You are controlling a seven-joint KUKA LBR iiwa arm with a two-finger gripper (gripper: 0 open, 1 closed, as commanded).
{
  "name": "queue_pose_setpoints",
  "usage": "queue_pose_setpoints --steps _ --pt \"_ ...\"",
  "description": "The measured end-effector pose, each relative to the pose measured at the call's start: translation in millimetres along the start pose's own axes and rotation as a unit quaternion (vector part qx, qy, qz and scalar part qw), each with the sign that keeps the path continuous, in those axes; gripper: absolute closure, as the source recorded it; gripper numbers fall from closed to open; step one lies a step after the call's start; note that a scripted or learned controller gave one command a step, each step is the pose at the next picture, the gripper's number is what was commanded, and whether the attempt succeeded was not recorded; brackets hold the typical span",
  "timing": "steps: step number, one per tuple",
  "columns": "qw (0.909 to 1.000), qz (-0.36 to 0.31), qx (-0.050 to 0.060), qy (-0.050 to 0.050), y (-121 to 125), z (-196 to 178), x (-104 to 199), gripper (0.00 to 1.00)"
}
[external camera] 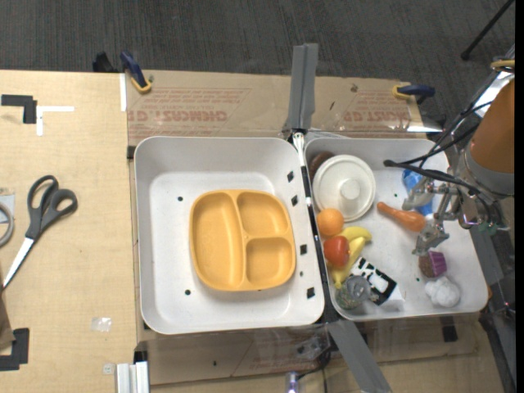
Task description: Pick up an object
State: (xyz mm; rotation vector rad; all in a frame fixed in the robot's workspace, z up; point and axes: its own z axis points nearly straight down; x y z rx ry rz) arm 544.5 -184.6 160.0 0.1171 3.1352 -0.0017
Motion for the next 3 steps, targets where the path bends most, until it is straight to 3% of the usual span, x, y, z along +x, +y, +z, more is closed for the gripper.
queue_pose_setpoints --steps 1,2,3 --pt "0.9999 -0.016 -0.001 0.000 51 67 -16 0.00" --pt "0.9991 0.042 0.000 0.000 95 67 -31 0.00" --pt "0.9989 0.048 0.000 0.000 18 -26 -41 0.00"
